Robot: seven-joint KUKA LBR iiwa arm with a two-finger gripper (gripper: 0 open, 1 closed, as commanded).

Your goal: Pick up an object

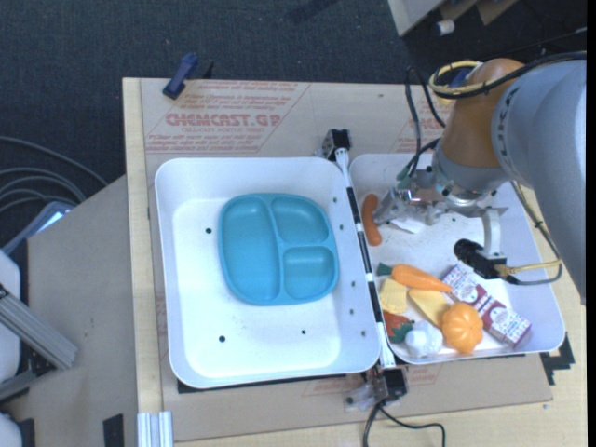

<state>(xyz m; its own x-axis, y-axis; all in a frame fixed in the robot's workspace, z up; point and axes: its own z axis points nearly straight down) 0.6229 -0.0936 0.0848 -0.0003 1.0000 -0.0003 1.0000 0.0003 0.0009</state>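
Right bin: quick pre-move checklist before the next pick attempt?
1. End effector over the right bin: ok.
2. Object between the fingers: cannot tell.
3. Nearest target, the hot dog, unobstructed by the left wall: ok.
4. Carrot, cheese wedge and orange packed tightly, single pick clearance: not ok.
5. Yellow cable trailing over the bin: not ok.
6. Blue tray flat in the left bin: ok.

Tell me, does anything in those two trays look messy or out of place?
Nothing looks spilled or broken. The blue divided plate lies flat in the left bin. The toy food is heaped into the right bin's near end, with one sausage lying apart against the dividing wall.
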